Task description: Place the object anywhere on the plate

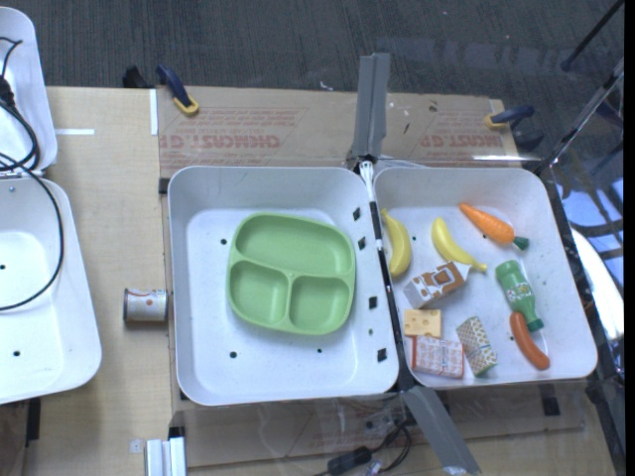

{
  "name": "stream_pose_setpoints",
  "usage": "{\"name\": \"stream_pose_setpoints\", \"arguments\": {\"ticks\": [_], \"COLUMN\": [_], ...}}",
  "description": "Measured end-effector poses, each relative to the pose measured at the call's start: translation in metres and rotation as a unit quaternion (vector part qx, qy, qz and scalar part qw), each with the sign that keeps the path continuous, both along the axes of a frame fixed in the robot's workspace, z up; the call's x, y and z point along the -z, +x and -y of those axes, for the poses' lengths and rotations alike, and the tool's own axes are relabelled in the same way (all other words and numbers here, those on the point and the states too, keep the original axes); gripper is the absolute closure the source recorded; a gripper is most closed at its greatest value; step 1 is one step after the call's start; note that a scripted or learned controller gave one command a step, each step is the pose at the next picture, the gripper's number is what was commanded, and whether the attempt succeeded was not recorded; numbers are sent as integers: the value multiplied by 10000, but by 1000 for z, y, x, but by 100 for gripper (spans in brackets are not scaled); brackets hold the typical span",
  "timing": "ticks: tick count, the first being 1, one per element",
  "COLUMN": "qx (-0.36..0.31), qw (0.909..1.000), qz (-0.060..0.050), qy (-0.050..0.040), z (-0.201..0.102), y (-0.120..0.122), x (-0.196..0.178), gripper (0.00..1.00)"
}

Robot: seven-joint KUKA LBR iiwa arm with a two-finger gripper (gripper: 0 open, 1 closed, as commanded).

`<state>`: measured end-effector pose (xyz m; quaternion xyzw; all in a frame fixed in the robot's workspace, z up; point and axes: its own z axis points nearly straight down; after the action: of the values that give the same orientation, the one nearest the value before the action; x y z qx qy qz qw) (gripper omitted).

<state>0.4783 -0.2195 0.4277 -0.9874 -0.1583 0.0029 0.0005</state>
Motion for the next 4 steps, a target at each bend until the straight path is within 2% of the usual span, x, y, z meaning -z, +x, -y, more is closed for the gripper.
{"name": "stream_pose_setpoints", "arguments": {"ticks": [1,2,3,4], "qx": [562,535,373,-130], "qw": [9984,9986,9993,9999], "qz": [-3,-29,2,1], "qy": [-1,-5,-5,0], "z": [2,2,2,-34], "y": [0,1,67,17], "x": [18,11,-12,-13], "gripper": [100,100,100,100]}}
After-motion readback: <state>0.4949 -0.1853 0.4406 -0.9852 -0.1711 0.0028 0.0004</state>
